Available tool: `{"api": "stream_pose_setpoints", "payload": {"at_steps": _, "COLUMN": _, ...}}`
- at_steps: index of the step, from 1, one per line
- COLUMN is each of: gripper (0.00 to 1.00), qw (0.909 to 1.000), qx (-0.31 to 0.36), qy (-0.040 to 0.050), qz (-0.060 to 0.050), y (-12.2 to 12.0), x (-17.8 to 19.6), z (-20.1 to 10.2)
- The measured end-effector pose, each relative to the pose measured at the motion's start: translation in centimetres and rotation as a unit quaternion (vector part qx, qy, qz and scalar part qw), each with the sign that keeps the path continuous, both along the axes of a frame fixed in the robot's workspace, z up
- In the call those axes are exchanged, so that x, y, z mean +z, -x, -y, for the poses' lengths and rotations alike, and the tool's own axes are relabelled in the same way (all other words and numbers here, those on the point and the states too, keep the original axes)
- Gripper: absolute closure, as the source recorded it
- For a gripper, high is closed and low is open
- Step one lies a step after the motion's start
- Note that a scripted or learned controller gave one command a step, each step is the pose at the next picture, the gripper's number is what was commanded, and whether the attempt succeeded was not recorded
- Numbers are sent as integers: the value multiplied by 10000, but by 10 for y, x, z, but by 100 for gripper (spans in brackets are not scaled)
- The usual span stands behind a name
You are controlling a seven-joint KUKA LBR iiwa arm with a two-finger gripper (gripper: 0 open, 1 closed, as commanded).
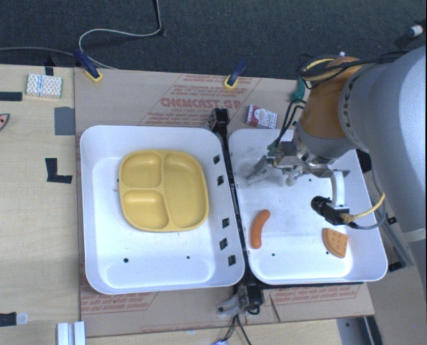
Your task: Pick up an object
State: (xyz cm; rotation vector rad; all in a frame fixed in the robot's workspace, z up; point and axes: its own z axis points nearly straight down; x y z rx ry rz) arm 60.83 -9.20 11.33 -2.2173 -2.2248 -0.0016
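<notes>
- Claw (265, 169) sits low over the right bin (300, 268), near its back-left corner; spread and grip cannot be made out from this angle.
- Sausage (259, 228) lies near the bin's left edge, toward the front, apart from the claw.
- Cracker (336, 242) rests by the front-right corner.
- Yellow plate (163, 190) occupies the left bin (102, 264).
- Judgement: sausage is the nearest target; centre above it, span its narrow width, descend straight.
</notes>
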Motion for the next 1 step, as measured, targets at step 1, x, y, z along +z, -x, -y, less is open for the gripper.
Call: {"api": "stream_pose_setpoints", "payload": {"at_steps": 1, "gripper": 0, "qw": 10000, "qx": -10, "qy": 9, "qz": 10, "y": 17, "x": -27, "z": 5}}
